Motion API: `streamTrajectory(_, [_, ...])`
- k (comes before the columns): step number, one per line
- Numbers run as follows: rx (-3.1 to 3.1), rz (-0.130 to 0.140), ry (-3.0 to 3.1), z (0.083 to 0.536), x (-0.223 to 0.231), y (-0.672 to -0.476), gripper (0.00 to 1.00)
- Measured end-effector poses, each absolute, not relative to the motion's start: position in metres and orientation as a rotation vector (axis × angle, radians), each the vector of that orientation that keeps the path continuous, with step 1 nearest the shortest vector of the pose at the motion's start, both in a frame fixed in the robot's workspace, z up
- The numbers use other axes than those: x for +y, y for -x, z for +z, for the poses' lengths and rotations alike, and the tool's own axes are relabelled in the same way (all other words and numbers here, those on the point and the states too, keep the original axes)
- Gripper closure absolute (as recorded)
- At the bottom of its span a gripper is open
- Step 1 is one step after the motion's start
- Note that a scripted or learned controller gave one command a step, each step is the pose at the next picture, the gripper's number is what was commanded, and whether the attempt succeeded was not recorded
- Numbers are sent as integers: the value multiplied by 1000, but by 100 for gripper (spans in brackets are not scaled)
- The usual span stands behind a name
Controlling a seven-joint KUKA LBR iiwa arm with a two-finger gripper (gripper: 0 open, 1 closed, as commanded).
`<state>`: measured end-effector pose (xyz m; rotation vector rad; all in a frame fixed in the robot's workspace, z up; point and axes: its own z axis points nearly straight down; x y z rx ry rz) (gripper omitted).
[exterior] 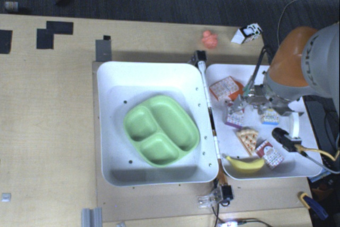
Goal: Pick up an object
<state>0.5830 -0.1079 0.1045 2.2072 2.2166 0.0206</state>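
Note:
My gripper (241,103) hangs low over the middle of the right bin (305,170), reaching in from the right. Right beneath its tip lies a purple packet (234,117), and a red and white box (225,86) sits just behind and to the left. Toward the front I see a waffle-patterned snack (247,140), a banana (244,164) along the front wall and a red packet (271,154). A small blue item (270,117) lies partly under the wrist. Whether the gripper touches the purple packet cannot be told.
The left bin (109,114) holds a green divided plate (161,129). A metal divider (208,109) separates the two bins. On the bench behind them lie a pink lump (210,39) and a small black and white box (247,33).

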Motion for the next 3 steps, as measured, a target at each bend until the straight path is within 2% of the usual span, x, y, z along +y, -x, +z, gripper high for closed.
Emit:
streamTrajectory(1, [2216,27,-2204,116,-107,-585,100])
streamTrajectory(2, [2216,27,-2204,116,-107,-585,0])
streamTrajectory(3, [2216,32,-2200,127,-106,-586,100])
